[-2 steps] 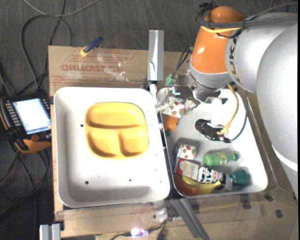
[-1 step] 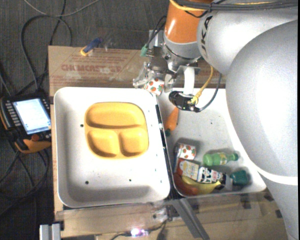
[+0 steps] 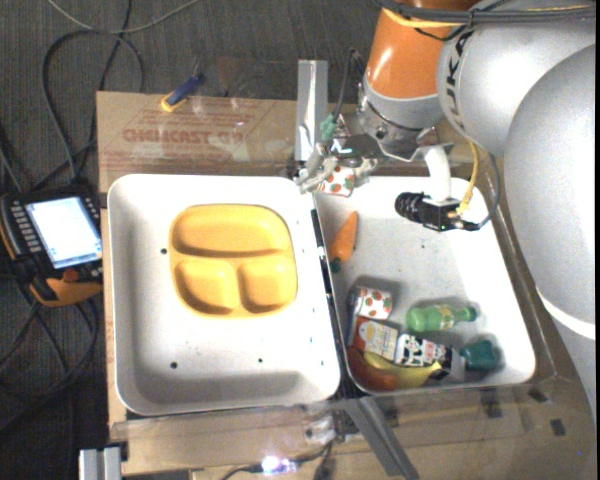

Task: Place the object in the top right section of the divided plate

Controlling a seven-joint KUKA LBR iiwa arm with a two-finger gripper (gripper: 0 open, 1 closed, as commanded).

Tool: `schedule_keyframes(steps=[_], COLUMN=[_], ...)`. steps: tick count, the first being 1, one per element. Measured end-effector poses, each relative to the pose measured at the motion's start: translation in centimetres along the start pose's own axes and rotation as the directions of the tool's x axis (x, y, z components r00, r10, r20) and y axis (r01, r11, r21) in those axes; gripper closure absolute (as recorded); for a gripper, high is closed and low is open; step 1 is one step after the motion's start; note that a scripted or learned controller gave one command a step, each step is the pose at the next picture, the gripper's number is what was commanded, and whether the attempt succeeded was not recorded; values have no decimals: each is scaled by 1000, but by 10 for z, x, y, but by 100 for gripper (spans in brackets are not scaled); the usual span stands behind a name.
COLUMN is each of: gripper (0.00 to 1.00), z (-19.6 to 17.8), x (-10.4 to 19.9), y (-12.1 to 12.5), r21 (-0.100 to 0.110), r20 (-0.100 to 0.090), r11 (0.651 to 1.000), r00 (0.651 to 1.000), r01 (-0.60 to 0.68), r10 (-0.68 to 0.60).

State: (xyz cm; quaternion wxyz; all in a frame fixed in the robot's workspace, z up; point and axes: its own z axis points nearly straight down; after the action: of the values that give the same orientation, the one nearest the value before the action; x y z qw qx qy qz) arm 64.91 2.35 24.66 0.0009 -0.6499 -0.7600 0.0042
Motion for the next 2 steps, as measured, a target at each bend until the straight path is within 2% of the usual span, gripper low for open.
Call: schedule_keyframes(steps=[1, 2], gripper=[100, 100], z=[-163, -185], x=[35, 45], y=[14, 27], r21=[-2, -2], r20=[-1, 1], r11=[1000, 995], r00=[1000, 995], r01=[17, 96], r10=[-17, -96])
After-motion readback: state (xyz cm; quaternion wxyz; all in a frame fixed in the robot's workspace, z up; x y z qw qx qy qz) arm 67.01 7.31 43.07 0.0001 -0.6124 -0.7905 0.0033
